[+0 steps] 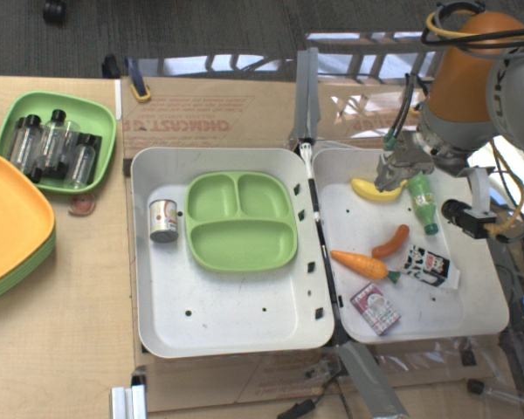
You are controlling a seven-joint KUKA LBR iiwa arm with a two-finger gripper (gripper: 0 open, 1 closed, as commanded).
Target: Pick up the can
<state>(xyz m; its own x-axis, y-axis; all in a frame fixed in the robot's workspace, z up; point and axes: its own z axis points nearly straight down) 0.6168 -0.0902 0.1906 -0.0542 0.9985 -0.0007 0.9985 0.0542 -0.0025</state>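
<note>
The can is small and silver with a red-and-white label. It stands upright at the left side of the left bin, just left of a green divided plate. My gripper hangs over the back of the right bin, right above a yellow banana and far to the right of the can. The grey arm with its orange band reaches in from the upper right.
The right bin also holds a green bottle, a carrot, a red sausage-shaped toy, a black-and-white packet and a small pink box. On the bench at left sit a green tray of vials and stacked orange plates.
</note>
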